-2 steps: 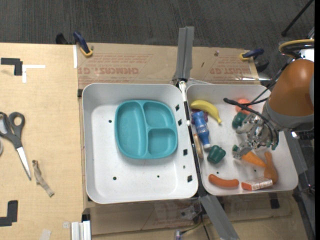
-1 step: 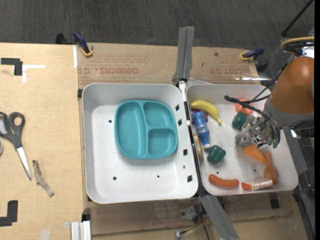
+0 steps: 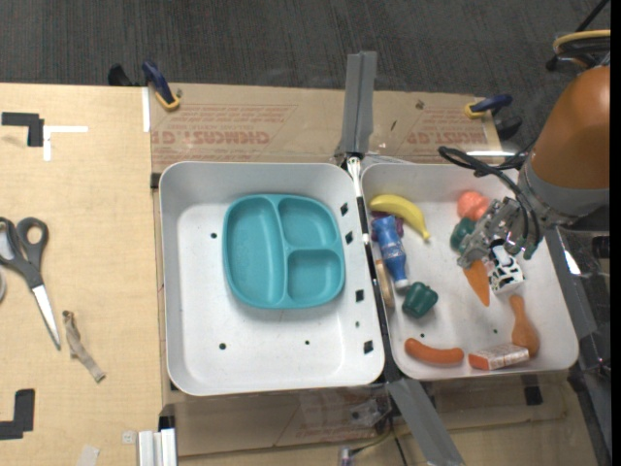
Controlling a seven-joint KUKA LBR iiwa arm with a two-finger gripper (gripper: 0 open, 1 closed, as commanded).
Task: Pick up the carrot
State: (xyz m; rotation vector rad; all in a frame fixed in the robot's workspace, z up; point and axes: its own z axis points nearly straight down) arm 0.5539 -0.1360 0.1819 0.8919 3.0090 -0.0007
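End effector (image 3: 482,252) sits atop the carrot (image 3: 478,282), finger state unclear; no label is readable

Dark carpet (image 3: 243,17) beyond wooden bench (image 3: 78,212)

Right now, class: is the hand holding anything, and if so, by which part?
It cannot be told. The hand sits over the carrot's thick end in the right bin, but the view doesn't show the carrot clearly between its fingers.

Arm: grey KUKA arm (image 3: 572,168) with orange band, reaching in from the right and angling down-left. End effector (image 3: 493,236): two-finger metal unit, hanging low at the arm's tip; finger state is not resolving.
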